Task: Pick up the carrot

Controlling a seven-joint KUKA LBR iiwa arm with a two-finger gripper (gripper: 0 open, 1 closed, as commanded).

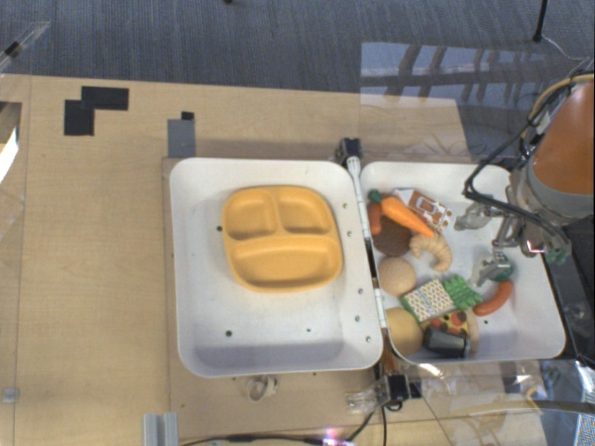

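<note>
The carrot [406, 215] is orange with a small green top. It lies slanted in the back left part of the right bin [530, 337], resting among other toy food. My gripper [503, 251] hangs over the right half of that bin, well to the right of the carrot and apart from it. It sits just above a small green piece [499, 271] and a red sausage [494, 298]. The orange band of the arm [569, 147] rises behind it.
Around the carrot lie a snack packet [428, 207], a brown item [391, 240], a croissant [433, 249], a beige ball [398, 275], a checkered packet [428, 300] and a yellow fruit [402, 326]. The left bin [195, 277] holds a yellow divided plate [279, 237].
</note>
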